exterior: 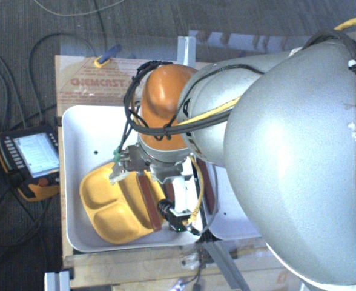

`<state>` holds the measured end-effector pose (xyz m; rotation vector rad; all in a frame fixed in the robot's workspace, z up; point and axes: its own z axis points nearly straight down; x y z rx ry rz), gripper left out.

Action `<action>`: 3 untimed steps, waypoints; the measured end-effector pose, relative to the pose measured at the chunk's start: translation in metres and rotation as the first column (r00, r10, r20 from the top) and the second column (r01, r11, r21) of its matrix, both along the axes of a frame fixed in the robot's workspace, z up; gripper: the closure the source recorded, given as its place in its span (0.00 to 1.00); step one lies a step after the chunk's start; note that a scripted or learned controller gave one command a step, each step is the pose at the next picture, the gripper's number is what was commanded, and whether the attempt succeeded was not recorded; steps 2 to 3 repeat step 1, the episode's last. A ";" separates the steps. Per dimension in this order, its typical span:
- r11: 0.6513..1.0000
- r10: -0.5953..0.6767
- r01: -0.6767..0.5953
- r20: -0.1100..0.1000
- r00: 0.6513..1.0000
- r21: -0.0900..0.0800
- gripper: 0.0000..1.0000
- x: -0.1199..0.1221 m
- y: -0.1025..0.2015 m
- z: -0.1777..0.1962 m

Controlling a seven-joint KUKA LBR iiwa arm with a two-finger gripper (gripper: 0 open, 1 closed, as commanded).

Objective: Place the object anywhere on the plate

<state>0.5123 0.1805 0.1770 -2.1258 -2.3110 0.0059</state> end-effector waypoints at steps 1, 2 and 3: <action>0.965 -0.264 0.264 0.004 0.965 -0.004 0.00 0.029 -0.070 0.151; 0.965 -0.264 0.264 0.004 0.965 -0.004 0.00 0.029 -0.070 0.151; 0.965 -0.264 0.264 0.004 0.965 -0.004 0.00 0.029 -0.070 0.151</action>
